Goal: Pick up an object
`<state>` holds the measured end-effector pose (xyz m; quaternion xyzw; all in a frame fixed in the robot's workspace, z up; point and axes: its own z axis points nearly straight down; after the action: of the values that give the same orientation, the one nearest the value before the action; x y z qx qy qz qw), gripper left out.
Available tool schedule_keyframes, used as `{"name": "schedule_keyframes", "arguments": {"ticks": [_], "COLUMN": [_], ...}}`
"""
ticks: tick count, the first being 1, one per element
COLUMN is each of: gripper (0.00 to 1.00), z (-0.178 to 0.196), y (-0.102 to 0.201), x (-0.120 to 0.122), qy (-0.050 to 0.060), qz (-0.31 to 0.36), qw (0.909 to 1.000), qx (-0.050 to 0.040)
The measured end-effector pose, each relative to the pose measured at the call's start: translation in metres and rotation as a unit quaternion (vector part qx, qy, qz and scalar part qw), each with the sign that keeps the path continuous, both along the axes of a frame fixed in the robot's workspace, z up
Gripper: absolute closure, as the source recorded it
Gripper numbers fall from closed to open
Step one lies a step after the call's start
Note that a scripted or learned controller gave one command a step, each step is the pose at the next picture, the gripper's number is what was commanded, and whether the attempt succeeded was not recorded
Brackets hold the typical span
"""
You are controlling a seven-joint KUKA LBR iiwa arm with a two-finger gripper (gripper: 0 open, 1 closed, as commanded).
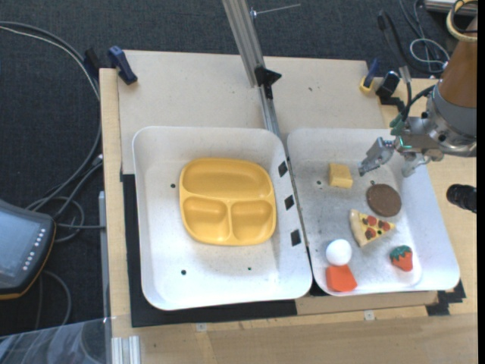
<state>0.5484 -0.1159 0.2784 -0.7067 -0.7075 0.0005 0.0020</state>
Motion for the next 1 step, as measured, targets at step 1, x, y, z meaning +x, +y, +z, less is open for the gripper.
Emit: {"name": "schedule_keyframes", "arguments": {"ticks": [1], "gripper": [0.0], "z": [0.0], "y": [0.0], "x": [0.0001], "qy": [0.0], "qz": [0.0], "qw": [1.0], "qx": [-0.0001]}}
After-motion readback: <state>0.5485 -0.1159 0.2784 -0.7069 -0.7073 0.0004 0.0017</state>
